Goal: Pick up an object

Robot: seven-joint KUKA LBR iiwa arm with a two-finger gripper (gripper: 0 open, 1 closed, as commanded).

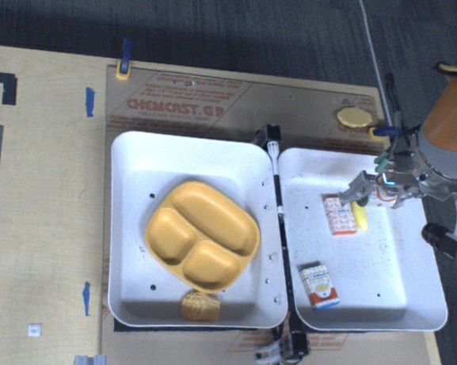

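In the right bin [408, 313] lie a red-and-white patterned packet [339, 217], a small yellow piece [360, 218] touching its right side, and a small box [318, 284] with orange and blue print nearer the front. My gripper [373, 190] hangs over the back of that bin, just above and behind the yellow piece and the packet. Nothing shows in its grasp. The left bin [125, 232] holds a yellow divided plate [201, 234] and a round tan woven object [200, 305] at the front wall.
A round tan disc [354, 117] lies on the brown board behind the right bin. A thin rod or cable [375, 51] slants down to the wrist. Black clips [271, 135] sit where the bins meet. A blue-and-yellow clamp [125, 59] stands at the board's back left corner.
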